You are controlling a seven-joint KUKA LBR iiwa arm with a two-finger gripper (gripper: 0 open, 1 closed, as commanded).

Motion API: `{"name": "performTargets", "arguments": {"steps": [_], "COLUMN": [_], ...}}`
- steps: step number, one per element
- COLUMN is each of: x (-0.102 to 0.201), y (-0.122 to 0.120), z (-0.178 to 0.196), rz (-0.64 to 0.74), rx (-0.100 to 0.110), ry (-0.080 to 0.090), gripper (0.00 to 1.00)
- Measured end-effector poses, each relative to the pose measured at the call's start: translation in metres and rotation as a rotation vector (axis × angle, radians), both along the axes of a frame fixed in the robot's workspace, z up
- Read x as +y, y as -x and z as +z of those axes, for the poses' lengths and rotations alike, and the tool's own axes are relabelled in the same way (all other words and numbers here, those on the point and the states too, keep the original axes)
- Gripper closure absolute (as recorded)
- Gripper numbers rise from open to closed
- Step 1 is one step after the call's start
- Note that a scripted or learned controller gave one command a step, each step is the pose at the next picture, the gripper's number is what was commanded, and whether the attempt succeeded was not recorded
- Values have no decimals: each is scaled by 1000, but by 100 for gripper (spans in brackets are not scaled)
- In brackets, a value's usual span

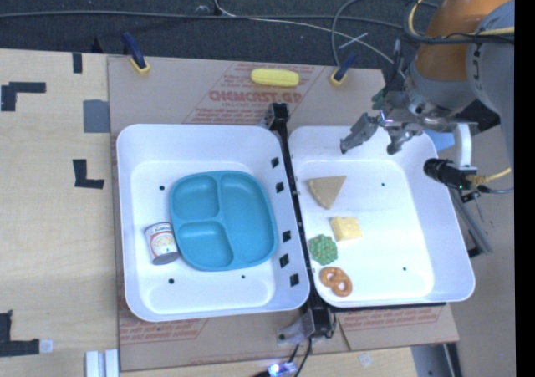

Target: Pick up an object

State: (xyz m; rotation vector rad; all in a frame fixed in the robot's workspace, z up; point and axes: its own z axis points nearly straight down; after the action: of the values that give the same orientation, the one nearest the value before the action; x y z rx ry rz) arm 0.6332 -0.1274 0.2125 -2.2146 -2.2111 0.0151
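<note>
Cardboard sheeting (pixel 234 99) covers the wooden bench, and two shallow white bins sit on it side by side under a dark carpeted strip at the back. In the right bin (pixel 418 233) four small food pieces lie in a loose column along its left side: a tan wedge like a bread slice (pixel 327 191) highest up, then a yellow cheese cube (pixel 345 228), a green broccoli floret (pixel 323 248) just below and left of it, and a brown pretzel (pixel 336 281) nearest the front edge. None of them touches the gripper. The gripper (pixel 374 140) hovers over the bin's back rim, well apart from the wedge, its two dark fingers spread wide with nothing between them. Above it the grey arm with its orange band (pixel 460 7) comes in from the right, cables looping around it.

The left bin (pixel 134 158) holds a teal divided plate (pixel 224 220) in its middle, with a small tin can (pixel 162 243) lying just beside the plate's left edge. Behind the bins a yellow banana-shaped toy (pixel 274 77) rests on the cardboard, between two blue and yellow clamps (pixel 134 53).
</note>
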Motion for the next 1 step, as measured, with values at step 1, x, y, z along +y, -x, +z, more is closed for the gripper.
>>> {"name": "performTargets", "arguments": {"steps": [1], "x": [0], "y": [-3], "z": [9], "rz": [3], "rx": [-14], "ry": [2], "gripper": [0]}}
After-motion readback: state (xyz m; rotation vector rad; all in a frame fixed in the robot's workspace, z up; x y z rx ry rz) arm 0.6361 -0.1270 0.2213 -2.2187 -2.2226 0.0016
